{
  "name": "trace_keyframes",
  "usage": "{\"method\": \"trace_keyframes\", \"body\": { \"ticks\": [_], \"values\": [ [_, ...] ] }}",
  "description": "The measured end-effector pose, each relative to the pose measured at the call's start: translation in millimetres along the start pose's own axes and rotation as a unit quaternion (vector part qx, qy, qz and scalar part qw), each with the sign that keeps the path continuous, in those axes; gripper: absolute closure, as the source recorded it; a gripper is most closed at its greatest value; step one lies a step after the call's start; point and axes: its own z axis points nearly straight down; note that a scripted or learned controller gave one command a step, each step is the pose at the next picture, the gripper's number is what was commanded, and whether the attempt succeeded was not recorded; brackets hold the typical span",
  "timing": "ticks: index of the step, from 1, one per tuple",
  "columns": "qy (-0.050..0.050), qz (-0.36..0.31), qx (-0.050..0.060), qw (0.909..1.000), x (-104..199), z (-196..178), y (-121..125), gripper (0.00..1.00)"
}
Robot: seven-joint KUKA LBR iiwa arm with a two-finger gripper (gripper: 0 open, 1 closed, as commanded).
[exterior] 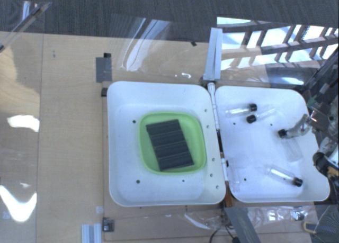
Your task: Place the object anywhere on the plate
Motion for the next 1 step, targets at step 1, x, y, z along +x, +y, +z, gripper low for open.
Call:
{"method": "trace_keyframes", "body": {
  "ticks": [1],
  "values": [
    [0.0, 0.037, -0.002, 0.9993, 3.2, -16.0, -1.2, 0.0]
  ]
}}
